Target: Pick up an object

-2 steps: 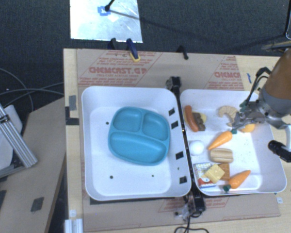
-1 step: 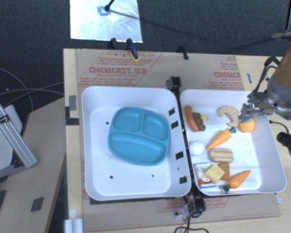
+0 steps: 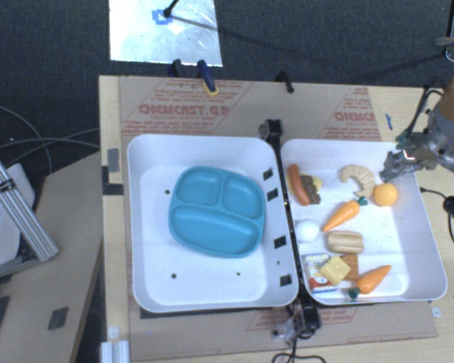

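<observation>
**Camera view: claw closing in on the toy food**

I see my claw point(image 3: 396, 161) at the right bin's point(image 3: 424, 237) far rim, just beside the orange point(image 3: 385, 194); its opening I cannot tell. Approach step; next I'd lower onto it.

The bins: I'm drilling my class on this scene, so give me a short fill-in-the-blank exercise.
1. The divided plate in the left bin is ____ in colour.
2. The right bin holds ____ carrots.
3. The white egg lies just below the ____.
4. The gripper hovers nearest the round ____.

Missing words: blue; two; sausage; orange
</observation>
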Robot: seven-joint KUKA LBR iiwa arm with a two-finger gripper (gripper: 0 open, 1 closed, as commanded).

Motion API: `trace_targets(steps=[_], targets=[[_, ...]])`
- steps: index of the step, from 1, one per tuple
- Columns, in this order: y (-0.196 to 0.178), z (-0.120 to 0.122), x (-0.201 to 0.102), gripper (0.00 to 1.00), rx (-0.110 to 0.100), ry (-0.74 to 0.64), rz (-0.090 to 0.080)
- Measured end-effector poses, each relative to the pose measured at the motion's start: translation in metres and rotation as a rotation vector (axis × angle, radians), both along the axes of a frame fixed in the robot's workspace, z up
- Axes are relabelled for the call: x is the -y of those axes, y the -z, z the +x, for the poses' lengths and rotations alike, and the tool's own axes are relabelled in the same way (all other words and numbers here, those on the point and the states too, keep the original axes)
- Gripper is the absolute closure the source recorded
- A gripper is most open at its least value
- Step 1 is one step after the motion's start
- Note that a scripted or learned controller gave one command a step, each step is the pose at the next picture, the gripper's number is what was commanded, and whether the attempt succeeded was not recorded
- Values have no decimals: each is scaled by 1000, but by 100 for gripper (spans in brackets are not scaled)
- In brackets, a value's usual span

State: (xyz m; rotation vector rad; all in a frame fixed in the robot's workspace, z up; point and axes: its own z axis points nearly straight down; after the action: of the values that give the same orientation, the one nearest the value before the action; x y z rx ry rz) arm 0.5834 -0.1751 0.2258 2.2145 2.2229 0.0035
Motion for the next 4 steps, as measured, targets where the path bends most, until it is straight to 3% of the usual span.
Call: trace_targets(steps=[2, 3, 4], targets=[[14, -53, -87, 100, -6, -3, 3], [3, -68, -130, 100, -4, -5, 3], [-9, -88, -147, 100, -4, -3, 3]])
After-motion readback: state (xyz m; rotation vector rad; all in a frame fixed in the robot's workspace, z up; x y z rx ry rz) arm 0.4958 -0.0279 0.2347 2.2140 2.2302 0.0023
